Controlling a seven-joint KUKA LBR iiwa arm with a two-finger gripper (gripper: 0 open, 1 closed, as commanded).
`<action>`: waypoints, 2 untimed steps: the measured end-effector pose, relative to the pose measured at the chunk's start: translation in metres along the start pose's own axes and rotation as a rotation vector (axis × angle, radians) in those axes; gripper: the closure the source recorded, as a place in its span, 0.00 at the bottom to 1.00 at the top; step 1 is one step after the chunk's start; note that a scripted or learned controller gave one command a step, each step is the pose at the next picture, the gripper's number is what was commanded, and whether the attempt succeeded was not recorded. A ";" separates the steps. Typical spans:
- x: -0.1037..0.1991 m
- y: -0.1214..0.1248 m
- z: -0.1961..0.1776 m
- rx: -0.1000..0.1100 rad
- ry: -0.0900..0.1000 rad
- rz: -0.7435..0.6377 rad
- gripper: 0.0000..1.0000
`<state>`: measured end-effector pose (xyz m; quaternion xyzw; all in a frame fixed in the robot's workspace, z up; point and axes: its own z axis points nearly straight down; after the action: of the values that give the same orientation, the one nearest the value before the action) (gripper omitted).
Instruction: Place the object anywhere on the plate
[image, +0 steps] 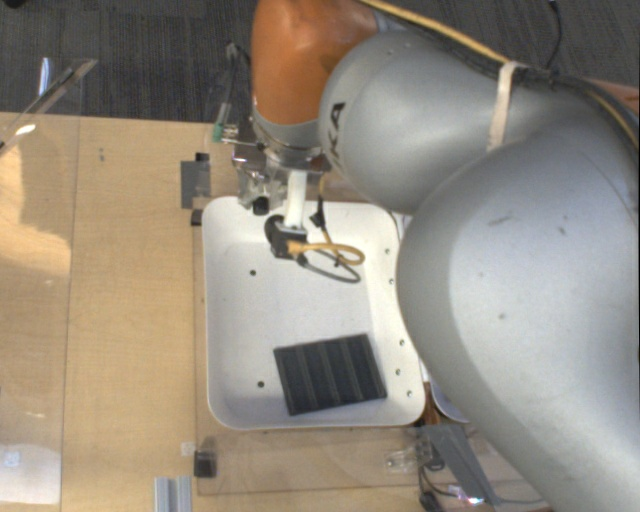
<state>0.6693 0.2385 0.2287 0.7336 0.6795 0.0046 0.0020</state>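
The robot's two-finger gripper (262, 186) hung over the upper-left corner of the shallow white plastic bin (216, 330), as the camera saw it, close above the floor. The slanted overhead view did not settle whether it was open or closed, and nothing could be seen in its grasp. The task's object, a flat black ribbed rectangular pad (330, 373), lay on the bin floor toward the near wall, well apart from the gripper and slightly askew to the bin's sides. By the look of it the pick had not yet been made, and the job stood at its opening step, the approach. The next move would call for carrying the gripper across the bin to the pad, squaring up to its narrower span, and getting purchase on a thin, low-lying thing, a likely spot for a miss, before any carry to the plate. The grey arm (500, 250) reached in from the right, its orange band (285, 60) above a wrist pointed steeply down. The bin sat on a pale wooden bench (100, 300).
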 end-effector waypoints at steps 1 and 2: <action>-0.037 -0.042 0.134 0.012 0.000 -0.118 1.00; -0.024 -0.179 0.135 -0.002 0.007 -0.238 1.00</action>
<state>0.4898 0.2291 0.0918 0.6479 0.7617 0.0074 0.0010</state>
